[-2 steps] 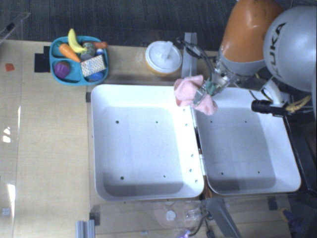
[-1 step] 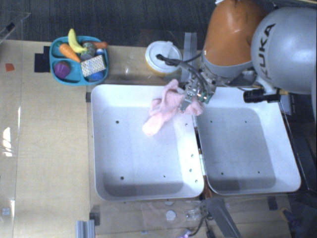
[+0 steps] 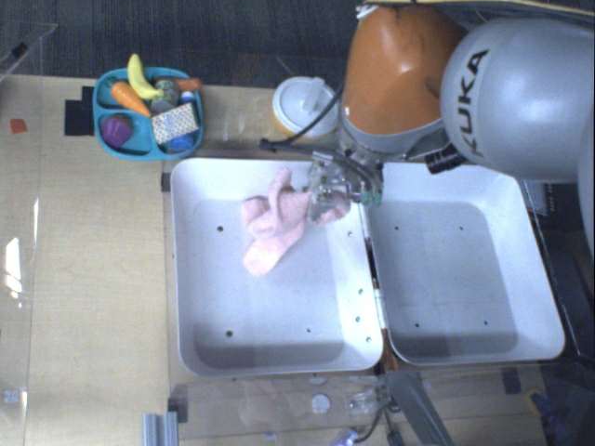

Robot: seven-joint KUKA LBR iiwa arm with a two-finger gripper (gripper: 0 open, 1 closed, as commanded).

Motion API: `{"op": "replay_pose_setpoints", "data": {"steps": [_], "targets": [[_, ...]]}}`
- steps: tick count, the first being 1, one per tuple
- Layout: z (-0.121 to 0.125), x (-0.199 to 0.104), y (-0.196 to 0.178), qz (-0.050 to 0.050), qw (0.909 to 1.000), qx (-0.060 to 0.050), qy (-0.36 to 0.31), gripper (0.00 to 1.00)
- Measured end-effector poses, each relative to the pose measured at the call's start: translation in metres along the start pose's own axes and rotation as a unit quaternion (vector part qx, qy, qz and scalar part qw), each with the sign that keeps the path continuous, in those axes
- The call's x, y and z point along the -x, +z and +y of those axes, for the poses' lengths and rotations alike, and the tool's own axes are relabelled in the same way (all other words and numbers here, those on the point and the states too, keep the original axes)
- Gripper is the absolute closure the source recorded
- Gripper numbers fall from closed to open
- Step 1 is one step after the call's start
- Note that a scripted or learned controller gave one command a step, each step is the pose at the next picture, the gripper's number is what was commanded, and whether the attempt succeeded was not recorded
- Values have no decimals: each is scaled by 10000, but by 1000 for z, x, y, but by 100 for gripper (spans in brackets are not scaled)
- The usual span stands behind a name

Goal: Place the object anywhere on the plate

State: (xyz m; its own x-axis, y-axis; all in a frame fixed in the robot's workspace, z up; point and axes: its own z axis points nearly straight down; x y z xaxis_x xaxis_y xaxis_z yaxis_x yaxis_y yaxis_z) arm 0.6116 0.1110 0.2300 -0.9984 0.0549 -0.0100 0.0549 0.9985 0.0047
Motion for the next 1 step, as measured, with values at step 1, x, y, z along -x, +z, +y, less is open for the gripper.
{"op": "replay_pose_setpoints", "data": {"steps": [1], "targets": [[0,0,0,-1,10000,0,2,0]]}}
